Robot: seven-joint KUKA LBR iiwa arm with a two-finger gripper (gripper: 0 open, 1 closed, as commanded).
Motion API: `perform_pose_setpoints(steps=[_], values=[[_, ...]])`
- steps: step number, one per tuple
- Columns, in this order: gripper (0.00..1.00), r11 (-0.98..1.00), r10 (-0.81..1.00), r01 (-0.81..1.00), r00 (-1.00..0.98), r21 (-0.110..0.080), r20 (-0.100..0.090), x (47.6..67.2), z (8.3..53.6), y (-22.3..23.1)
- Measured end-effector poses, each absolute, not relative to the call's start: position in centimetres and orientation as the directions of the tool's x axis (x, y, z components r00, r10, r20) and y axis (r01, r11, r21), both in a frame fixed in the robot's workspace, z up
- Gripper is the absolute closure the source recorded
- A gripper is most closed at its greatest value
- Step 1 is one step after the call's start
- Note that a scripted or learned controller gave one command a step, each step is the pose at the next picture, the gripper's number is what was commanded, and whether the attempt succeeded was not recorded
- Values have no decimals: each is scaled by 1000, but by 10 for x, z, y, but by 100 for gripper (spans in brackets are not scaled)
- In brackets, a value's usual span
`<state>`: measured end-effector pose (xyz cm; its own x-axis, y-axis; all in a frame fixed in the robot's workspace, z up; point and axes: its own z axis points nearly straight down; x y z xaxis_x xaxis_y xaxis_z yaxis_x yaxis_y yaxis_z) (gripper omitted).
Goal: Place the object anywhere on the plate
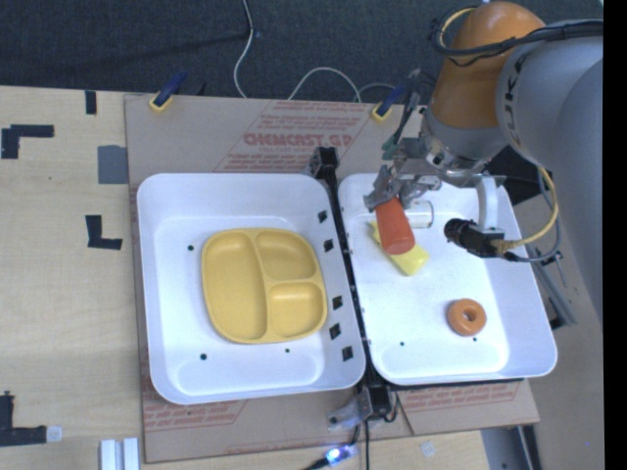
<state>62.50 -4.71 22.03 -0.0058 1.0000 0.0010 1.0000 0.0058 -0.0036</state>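
While the two-finger metal gripper [390,196] clasps a red-orange cylindrical block [395,227] over a yellow block [407,258], the yellow 3-compartment plastic plate [263,284] lies left of them.

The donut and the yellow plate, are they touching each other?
Apart. The camera view shows the donut lying in the right bin, while the yellow plate sits in the left bin, with the bins' walls between them.
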Motion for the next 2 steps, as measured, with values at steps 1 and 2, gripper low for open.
perform_pose_setpoints(steps=[1,2], values=[[100,6,1000,1000,-6,-3,1,616,230,5],[100,4,1000,1000,-4,-3,0,605,222,62]])
